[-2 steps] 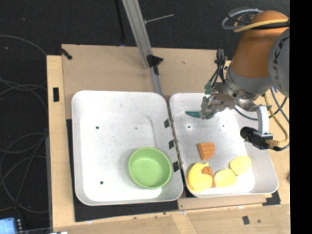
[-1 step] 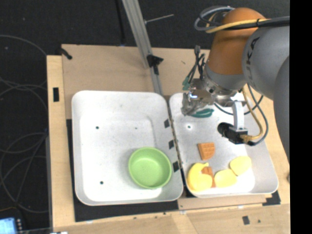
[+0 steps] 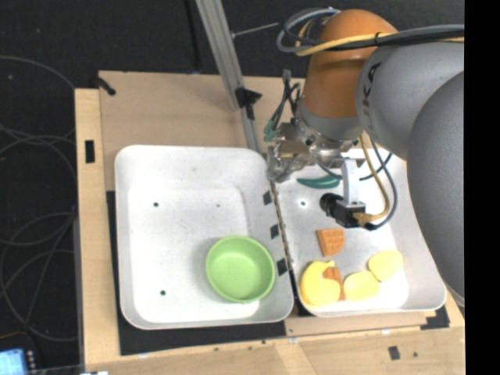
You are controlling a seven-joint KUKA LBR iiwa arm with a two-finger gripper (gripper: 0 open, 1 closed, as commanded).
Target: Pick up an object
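Yellow pieces (image 3: 344,283) and an orange wedge (image 3: 331,241) lie below the tool (image 3: 283,161). We note a green bowl (image 3: 241,268) lower left. Tool state: we cannot tell.

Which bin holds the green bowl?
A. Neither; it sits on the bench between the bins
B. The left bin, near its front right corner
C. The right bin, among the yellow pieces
B: the green bowl sits inside the left bin, near its front right corner, while the yellow pieces lie in the right bin.
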